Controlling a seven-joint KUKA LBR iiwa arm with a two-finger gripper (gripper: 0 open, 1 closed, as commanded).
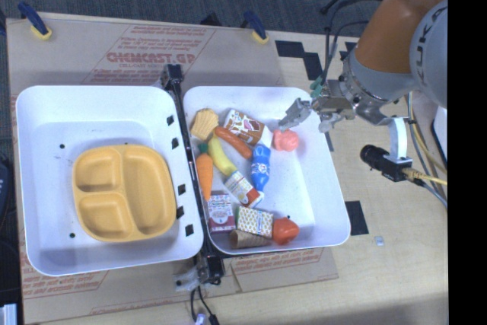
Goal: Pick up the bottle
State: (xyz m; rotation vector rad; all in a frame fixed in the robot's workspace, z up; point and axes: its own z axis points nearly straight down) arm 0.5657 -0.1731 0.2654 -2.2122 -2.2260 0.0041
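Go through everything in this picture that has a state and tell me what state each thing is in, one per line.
Blue bottle: lying on its side in the right bin, among the toy food, not gripped.
Gripper: over the right bin's far right rim, holding nothing.
Yellow divided plate: flat in the left bin, right way up.
Banana: lying beside the bottle.
Carrot: lying along the right bin's left wall.

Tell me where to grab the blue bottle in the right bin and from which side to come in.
Grip the blue bottle across its narrow body, near the middle, coming straight down from above. It lies flat and elongated, with a banana close on one long side, so the fingers would likely fit best straddling its width.
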